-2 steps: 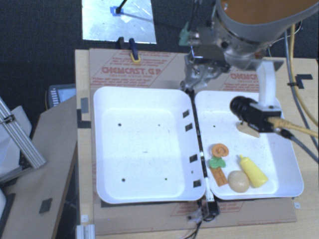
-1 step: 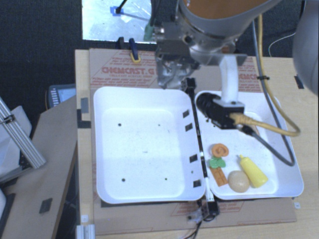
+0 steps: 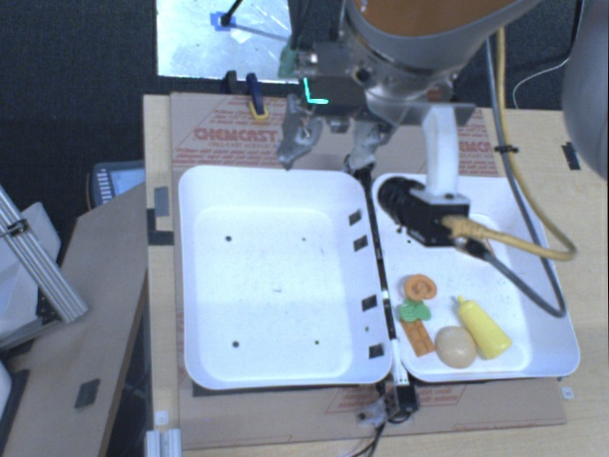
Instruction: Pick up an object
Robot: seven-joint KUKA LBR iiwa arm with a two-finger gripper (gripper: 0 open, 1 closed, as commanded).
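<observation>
The gripper [image 3: 328, 150] hangs high over the bins' far edge, jaws apart and empty; it should travel to the yellow bottle [image 3: 481, 327] before descending.

— Underfoot? Dark carpet [image 3: 76, 55], speckled, all around.
— And the furniture? Pale wooden counter [image 3: 157, 255], brown printed cardboard sheet [image 3: 228, 131] laid over it.
— Beyond the far edge? Bright, shiny panel [image 3: 224, 22], catching light.
— At left? Aluminium rail [image 3: 33, 255], slanting, beside the counter.
</observation>
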